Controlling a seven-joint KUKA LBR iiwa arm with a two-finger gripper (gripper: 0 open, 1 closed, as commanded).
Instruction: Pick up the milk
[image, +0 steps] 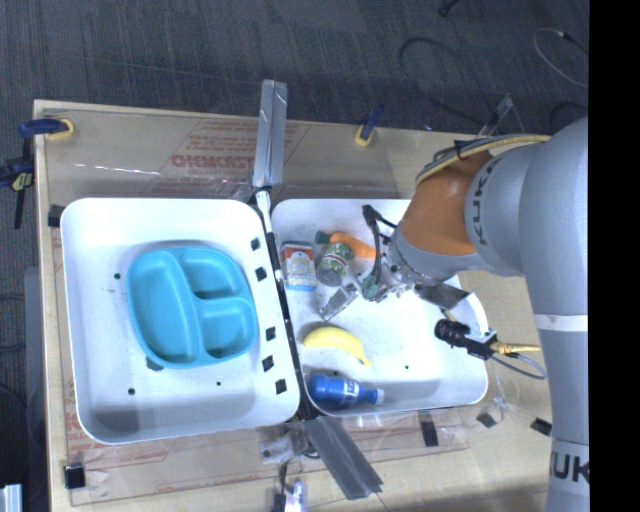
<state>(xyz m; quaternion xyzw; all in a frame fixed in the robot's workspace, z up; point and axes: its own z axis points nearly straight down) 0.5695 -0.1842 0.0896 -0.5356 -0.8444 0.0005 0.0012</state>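
The milk (298, 267) is a small white carton with a red label, lying near the left wall of the right bin (455, 375). My gripper (355, 296) hangs low over the middle of that bin, just right of and below the milk, beside a green can (335, 262). It is open, with one grey finger (336, 302) angled toward the lower left and nothing between the fingers. The gripper is apart from the milk by about a carton's width.
An orange item (352, 243) lies behind the can. A banana (335, 343) and a blue bottle (340, 391) lie toward the right bin's front. The left bin (90, 240) holds a blue divided tray (195, 305).
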